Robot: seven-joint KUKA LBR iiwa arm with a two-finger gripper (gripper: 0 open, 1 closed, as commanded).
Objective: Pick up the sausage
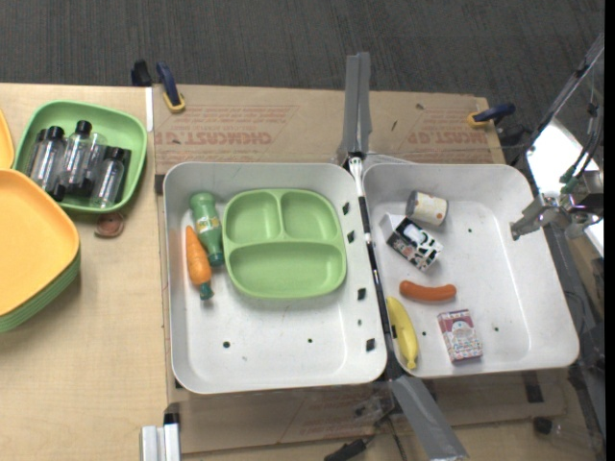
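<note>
Right bin (500,349): sausage (428,292) inside

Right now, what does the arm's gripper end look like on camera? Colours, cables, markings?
The gripper is slim, angular grey metal with darker joints, seen by the right bin's right rim. Thin grey rods or cables slant up from it toward the top right. Markings are too small to tell.

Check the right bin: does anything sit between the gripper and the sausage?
Nothing visible does. The gripper sits at the right bin's right edge; the sausage lies apart from its neighbours, bare floor between them.
</note>
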